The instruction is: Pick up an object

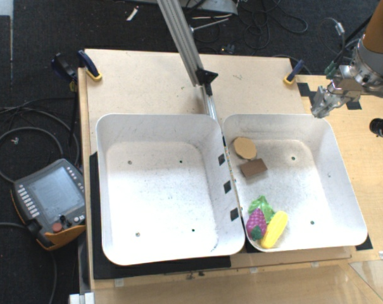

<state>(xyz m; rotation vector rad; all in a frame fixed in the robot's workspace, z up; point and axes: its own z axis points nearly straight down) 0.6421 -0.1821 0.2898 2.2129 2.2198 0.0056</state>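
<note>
The right bin (333, 170) holds a round tan disc (245, 147) and a brown block (253, 168) near its left wall. At its front left corner lie a purple grape bunch with green leaves (257, 219) and a yellow corn-like piece (275, 228). My gripper (322, 108) hangs over the bin's far right corner, above its rim and well away from all the objects. I see nothing between its fingers.
The left bin (115, 170) stands beside the right one, with a raised divider wall (226, 170) between them. A metal pole (182, 33) slants over the bench's back. Clamps sit at the bench's back corners (90, 65). A teach pendant (50, 201) lies on the floor at left.
</note>
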